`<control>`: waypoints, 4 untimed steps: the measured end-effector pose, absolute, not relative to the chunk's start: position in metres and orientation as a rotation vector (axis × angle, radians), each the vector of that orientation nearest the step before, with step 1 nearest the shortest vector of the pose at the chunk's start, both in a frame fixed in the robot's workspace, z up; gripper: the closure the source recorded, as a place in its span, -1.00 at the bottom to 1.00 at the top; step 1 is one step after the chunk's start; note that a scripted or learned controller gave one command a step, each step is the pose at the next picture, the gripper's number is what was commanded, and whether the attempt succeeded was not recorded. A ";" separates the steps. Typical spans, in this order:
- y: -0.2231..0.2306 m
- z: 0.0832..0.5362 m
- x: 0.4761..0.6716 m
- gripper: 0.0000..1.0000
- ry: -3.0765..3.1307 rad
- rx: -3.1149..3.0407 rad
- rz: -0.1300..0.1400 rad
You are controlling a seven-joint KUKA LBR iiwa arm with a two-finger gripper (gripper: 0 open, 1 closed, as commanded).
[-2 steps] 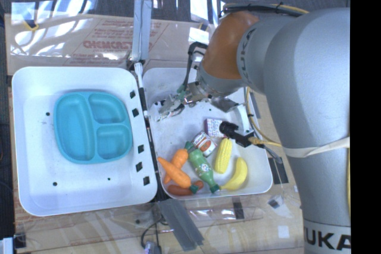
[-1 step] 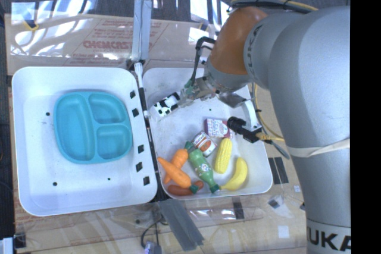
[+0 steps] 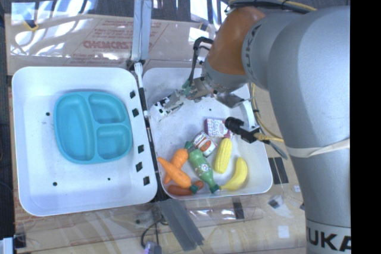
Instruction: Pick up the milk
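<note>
You see two white bins [image 3: 24, 146]: a turquoise tray [image 3: 92, 126] in the left; an orange carrot [image 3: 174, 168], green bottle [image 3: 202, 169], yellow corn [image 3: 223, 153], yellow banana [image 3: 238, 174] and a black-and-white spotted milk carton [image 3: 168, 104] in the right.

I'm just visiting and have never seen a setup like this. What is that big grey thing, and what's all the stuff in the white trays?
The big grey thing is a robot arm, seen by a camera above the bench. Its claw reaches into the right tray, near a small black-and-white milk carton; I can't tell if it grips it. That tray also has toy food: corn, a banana, a carrot and a green bottle. The left tray has a blue divided plate.
</note>
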State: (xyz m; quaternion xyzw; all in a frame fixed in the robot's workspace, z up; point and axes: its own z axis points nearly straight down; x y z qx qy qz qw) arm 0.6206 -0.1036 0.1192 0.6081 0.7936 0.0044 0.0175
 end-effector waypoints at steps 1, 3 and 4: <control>-0.118 0.145 0.565 -1.00 2.747 1.540 -0.003; -0.107 0.112 0.654 1.00 2.671 1.703 -0.032; -0.018 0.191 0.625 1.00 2.582 1.798 -0.003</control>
